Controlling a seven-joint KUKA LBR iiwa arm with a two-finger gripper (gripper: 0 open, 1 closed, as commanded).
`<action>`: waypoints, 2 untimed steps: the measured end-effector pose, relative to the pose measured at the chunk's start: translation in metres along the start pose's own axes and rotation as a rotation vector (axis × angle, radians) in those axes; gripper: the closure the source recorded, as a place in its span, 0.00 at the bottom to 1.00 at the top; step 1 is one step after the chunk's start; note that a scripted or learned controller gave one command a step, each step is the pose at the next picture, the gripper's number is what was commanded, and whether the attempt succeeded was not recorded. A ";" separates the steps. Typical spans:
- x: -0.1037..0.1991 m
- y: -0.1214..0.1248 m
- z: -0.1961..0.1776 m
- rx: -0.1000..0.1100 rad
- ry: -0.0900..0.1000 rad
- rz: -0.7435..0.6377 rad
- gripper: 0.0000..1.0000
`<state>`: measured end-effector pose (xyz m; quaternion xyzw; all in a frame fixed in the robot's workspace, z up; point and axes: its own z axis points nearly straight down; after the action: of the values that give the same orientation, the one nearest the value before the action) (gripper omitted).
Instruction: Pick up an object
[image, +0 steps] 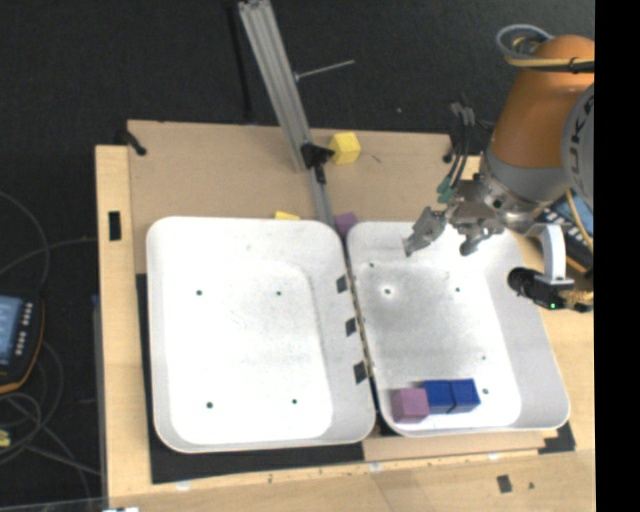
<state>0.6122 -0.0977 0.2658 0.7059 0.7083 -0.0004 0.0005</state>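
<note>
My gripper (441, 240) hangs over the far edge of the right bin (520, 330), its two fingers spread apart with nothing between them. A purple block (409, 403) lies at the near edge of that bin, touching a blue block (449, 395) to its right. Both blocks are well in front of the gripper, toward the bin's near rim.
The left bin (180, 330) sits beside the right one. A slanted metal pole (285, 90) rises behind the bins. A yellow block (346, 148) rests on the bench at the back, a small purple block (345, 222) between the bins' far corners, and a yellow piece (287, 215) behind the left bin.
</note>
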 end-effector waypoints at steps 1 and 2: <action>-0.028 0.025 -0.018 -0.004 -0.001 0.004 0.00; -0.086 0.061 -0.065 -0.008 -0.005 0.007 0.00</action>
<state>0.6734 -0.1834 0.3311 0.7082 0.7059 0.0009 0.0052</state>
